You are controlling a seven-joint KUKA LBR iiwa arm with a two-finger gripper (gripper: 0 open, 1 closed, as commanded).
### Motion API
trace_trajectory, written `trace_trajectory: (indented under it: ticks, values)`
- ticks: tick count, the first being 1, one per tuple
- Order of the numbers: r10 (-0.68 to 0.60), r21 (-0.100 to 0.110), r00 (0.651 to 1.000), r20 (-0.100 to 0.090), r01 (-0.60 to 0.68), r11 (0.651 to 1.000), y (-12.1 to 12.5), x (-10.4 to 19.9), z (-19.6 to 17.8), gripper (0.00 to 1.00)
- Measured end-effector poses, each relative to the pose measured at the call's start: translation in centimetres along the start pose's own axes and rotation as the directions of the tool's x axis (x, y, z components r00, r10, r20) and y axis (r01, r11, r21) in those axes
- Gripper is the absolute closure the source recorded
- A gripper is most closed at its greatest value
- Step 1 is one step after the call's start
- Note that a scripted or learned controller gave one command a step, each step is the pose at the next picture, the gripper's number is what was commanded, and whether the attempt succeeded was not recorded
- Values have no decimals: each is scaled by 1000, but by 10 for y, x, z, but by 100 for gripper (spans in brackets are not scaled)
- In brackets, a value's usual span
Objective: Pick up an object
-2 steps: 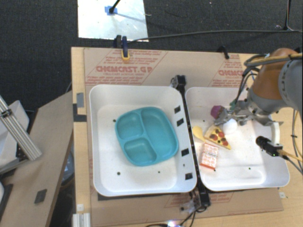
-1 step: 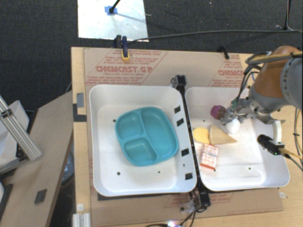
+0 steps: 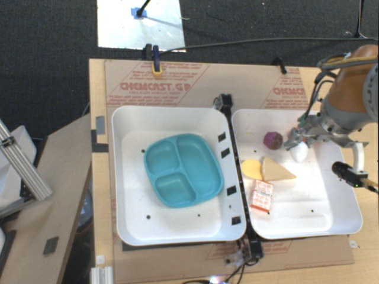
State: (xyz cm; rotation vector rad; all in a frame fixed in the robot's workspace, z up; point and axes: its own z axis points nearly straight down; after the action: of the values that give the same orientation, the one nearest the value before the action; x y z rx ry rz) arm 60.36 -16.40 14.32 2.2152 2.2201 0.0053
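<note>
Reaching in from the right of the frame, the hand is low over the upper part of the right bin, with the grey arm and its orange band above it at the upper right edge. A small white object sits right at the tips of the hand, but the view is too small and blurred there, so I cannot tell how far the hand is open or whether it really has hold of this object. Just left of the hand, near it but apart, a small purple object lies on the floor of the same bin. Below these, toward the middle of the bin, a yellow round piece and a pale tan wedge lie touching each other side by side, and under them is a small red and white packet, close to the wall between the bins. The left bin fills the centre of the frame and holds a teal divided plate with three compartments, lying flat and a little turned. Both bins stand side by side on the bench, which is covered with brown cardboard with red print.
</note>
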Motion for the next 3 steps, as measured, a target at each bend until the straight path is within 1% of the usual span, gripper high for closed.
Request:
trace_trajectory:
  ticks: [1, 2, 3]
  values:
    - [-2, -2, 1000, 1, 2, 1000, 3, -3, -65, 100]
    - [-2, 3, 1000, -1, 2, 1000, 4, -3, -76, 100]
    - [-6, 4, 1000, -3, 6, 1000, -13, 45, -81, 100]
